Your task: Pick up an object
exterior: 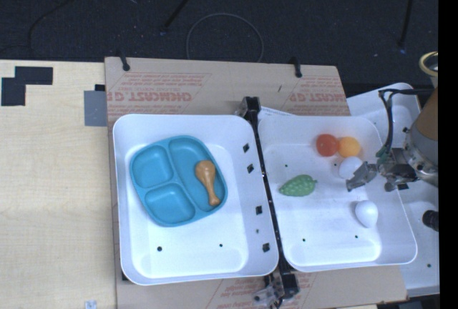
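Note:
The right bin point(322, 247) holds a red ball point(327, 144), an orange ball point(349, 146), a green leafy piece point(298, 186), a white egg point(366, 214) and a whitish object point(348, 168) by the gripper. My gripper point(378, 177) hangs over the bin's right side, between the orange ball and the egg, its dark fingers spread apart with nothing between them. In the left bin point(179, 257) a blue divided tray point(154, 164) carries a tan drumstick point(208, 179) in its right compartment.
Both bins rest on a cardboard sheet point(215, 89) on the bench. A black divider point(259, 186) runs between the bins. The arm's grey body and cables point(401, 121) stand at the right bin's far right edge. Light wood bench point(50, 193) lies to the left.

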### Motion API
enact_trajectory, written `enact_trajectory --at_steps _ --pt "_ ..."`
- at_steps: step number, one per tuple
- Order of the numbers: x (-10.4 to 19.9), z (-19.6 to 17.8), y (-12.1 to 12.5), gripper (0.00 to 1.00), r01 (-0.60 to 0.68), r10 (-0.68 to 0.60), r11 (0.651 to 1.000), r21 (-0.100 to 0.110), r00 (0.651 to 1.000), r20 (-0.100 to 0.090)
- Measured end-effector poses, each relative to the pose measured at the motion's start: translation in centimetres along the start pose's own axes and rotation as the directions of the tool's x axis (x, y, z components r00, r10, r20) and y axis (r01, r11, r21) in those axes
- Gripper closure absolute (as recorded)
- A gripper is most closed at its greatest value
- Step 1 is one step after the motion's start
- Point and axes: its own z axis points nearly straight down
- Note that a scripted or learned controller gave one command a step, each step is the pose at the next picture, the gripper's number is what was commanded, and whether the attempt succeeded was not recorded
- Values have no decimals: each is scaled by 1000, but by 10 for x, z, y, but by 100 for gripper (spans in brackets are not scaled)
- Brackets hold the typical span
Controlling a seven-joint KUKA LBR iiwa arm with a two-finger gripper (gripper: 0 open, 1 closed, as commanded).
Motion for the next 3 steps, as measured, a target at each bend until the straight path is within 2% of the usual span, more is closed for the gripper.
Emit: enact_trajectory --at_steps 1,2,3 --pt "0 -7 3 0 3 -3 1000 -12 1000 3" --pt "5 55 8 0 4 -4 1000 -9 1000 2" --pt "6 95 9 0 2 -2 1000 -14 1000 4"
